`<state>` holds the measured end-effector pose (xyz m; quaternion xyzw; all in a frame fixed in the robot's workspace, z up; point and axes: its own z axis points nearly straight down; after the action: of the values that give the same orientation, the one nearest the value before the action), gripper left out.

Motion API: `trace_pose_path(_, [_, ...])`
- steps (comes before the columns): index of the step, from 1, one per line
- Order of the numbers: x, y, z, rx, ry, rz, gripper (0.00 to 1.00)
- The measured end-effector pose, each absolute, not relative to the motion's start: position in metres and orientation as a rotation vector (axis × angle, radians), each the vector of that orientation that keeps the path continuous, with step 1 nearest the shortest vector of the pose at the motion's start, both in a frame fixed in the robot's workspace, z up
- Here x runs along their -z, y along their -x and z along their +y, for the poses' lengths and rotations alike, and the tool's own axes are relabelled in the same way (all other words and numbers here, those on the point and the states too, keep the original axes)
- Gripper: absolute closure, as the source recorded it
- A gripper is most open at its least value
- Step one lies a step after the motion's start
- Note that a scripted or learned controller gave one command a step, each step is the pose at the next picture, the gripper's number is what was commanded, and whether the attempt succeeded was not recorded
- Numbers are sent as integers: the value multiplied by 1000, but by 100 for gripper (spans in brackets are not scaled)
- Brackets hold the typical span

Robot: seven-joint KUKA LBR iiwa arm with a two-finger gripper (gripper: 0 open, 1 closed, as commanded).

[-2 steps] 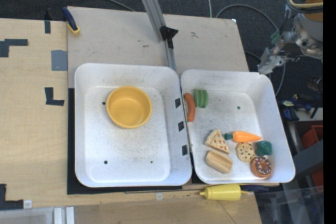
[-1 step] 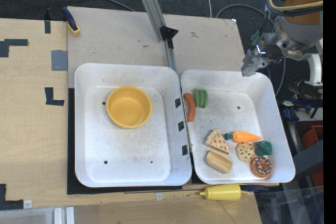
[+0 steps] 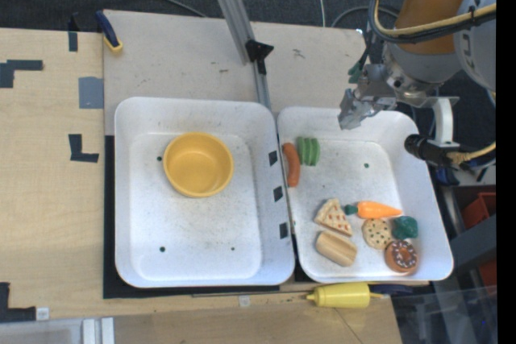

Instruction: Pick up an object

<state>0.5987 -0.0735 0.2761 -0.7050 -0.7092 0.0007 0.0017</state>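
step: approach | claw: above right bin far rim, width cannot tell, likely poised to descend | nearest picks: green toy, sausage by inner wall | 6 toys crowded at front, harder to isolate

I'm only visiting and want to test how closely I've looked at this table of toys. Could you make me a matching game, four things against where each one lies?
Things:
1. yellow bowl
2. sausage
3. doughnut
4. yellow bottle

Places:
A. right bin, in the corner at the view's lower right
B. on the bench, outside both bins, just below the right one in the view
C. left bin
D. right bin, by its left wall, beside the green piece

Pairs: 1-C, 2-D, 3-A, 4-B.
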Motion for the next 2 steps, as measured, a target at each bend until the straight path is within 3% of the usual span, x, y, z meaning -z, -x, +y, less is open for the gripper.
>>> trace_pose_path(2, [-245,-571,26,-4,2213,-2225,100])
